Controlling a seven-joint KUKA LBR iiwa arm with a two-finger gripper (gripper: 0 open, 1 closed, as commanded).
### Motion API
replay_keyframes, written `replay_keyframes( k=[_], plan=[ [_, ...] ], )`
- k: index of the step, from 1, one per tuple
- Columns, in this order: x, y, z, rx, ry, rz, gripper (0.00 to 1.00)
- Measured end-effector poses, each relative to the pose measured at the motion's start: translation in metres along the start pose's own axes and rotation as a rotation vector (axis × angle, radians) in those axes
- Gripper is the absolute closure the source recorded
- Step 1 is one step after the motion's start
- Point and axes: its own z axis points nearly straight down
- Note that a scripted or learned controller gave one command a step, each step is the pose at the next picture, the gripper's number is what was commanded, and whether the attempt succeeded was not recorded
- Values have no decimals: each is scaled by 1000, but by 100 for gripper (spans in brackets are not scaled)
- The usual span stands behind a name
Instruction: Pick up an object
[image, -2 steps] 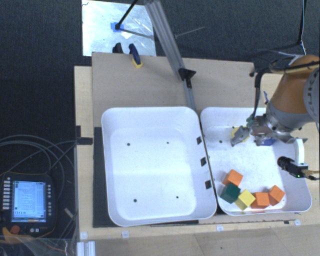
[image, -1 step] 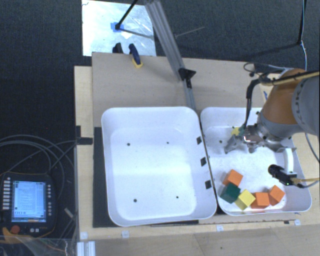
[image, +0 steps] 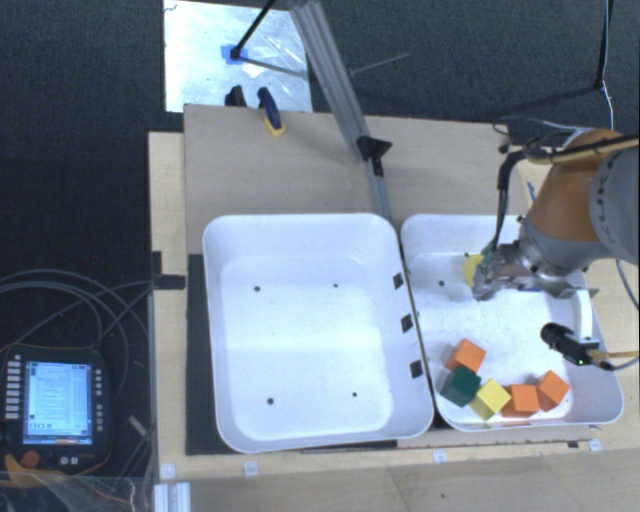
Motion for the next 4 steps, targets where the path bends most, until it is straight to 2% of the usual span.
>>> replay_keyframes(
  k=[2,3,4],
  plan=[
    [-5,11,-91,-2,-1,-1,100],
    [-5,12,-102,1,0,0,100],
    [52,11,-108,2,3,-7,100]
  ],
)
